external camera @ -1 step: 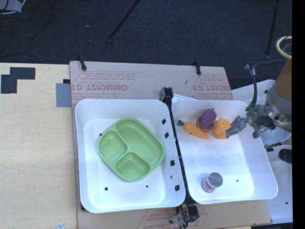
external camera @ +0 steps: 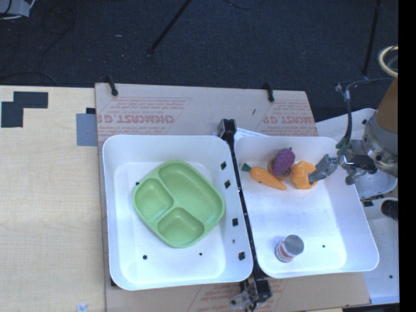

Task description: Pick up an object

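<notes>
Gripper (external camera: 323,169) reaching beside orange fruit (external camera: 302,175), finger state indeterminable; crowding carrot (external camera: 268,178) and purple grapes (external camera: 283,162) are risking a nudged, missed grasp.

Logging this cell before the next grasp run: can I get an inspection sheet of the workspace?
Surface: two white bins, left bin and right bin, on cardboard.
Job's things: carrot, purple grapes, orange toy and can in right bin.
Clutter: green tray in left bin.
Hand: hand beside orange toy, grip unclear.
Cables: cable by the arm.
Surroundings: wooden bench, dark floor.
</notes>
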